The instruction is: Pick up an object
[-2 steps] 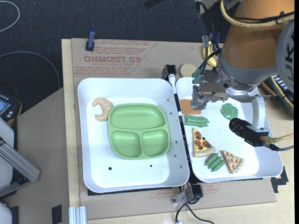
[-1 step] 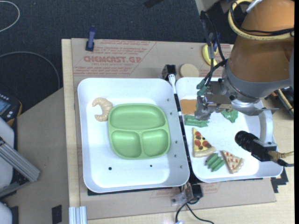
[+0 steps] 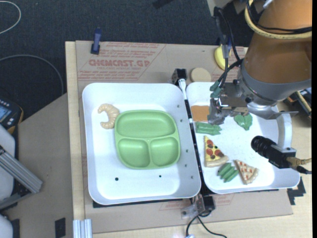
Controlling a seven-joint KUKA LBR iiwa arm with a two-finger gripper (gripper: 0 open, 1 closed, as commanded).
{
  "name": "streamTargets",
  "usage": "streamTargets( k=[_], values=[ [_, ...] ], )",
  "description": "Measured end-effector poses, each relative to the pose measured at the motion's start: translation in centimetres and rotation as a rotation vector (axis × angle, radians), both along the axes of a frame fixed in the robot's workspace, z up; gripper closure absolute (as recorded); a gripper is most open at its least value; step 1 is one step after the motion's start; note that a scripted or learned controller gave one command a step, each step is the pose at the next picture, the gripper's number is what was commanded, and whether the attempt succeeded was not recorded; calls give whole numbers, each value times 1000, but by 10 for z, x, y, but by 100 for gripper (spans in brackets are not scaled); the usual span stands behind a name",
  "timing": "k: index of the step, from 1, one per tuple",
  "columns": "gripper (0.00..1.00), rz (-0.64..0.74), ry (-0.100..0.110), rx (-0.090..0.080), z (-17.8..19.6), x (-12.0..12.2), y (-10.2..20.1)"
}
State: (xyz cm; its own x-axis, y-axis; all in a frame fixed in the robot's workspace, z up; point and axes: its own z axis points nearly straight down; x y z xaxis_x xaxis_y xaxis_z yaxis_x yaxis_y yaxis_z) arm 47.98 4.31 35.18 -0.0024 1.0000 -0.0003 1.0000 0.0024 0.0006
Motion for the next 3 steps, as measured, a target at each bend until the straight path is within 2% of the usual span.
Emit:
streamTargets(
  k=[1, 2, 3],
  values=[
    [100, -5, 6, 0, -51, 16, -12],
    [100, -1, -5, 1, 2, 0, -10],
    [100, -7, 9, -2, -96, 58, -36]
  ],
)
